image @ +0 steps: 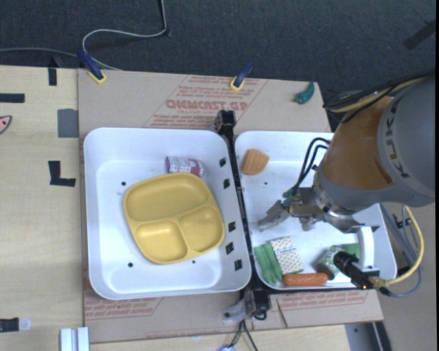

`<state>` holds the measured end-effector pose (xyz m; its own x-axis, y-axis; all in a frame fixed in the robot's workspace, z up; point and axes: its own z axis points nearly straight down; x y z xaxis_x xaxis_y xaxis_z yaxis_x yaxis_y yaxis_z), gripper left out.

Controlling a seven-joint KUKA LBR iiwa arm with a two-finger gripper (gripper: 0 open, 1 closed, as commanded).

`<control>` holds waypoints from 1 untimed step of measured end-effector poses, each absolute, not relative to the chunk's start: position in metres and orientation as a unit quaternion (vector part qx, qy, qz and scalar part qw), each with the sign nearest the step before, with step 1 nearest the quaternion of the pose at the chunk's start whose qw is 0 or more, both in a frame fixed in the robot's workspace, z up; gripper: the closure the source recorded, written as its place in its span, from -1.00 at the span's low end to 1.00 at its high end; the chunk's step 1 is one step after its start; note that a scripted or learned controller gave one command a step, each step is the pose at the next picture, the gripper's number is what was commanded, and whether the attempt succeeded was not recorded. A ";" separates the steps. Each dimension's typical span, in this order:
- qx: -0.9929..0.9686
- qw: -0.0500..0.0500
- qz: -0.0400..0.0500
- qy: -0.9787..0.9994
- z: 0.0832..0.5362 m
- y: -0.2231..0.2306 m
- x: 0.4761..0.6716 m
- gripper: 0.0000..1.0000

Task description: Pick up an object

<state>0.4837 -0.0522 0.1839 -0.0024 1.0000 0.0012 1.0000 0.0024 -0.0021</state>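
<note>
Reaches in from 3 o'clock with the tool low over the floor of the right bin, aimed toward 9 o'clock. Looks released: fingers splayed, with nothing seen between them. Nearest to it, at about 6 o'clock and just beside each other: a small patterned packet and a green leafy-looking piece, the latter with its long axis running roughly from 11 to 5 o'clock, close against the divider between the bins. Farther along, at 5 o'clock and hard against the near wall: an orange-red stick, perhaps a toy carrot or sausage, lying along the 9-to-3 line. Opposite, at 11 o'clock and well apart from the rest: a stubby orange wedge near the far corner, standing free with bare floor around it. Judged from this, best to treat the green piece or the packet as the likeliest pick, being the closest. Would call for a short shift toward 6 o'clock and a turn of the wrist so as to close across the green piece's narrow width, not along its length. Beyond the divider, at 9 o'clock, in the left bin: a yellow compartment tray, and touching its far edge a small can-like thing with a reddish label. Beneath everything, the cardboard-covered surface.
</note>
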 end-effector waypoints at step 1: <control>-0.706 0.001 0.000 -0.708 0.184 -0.029 0.484 -1.00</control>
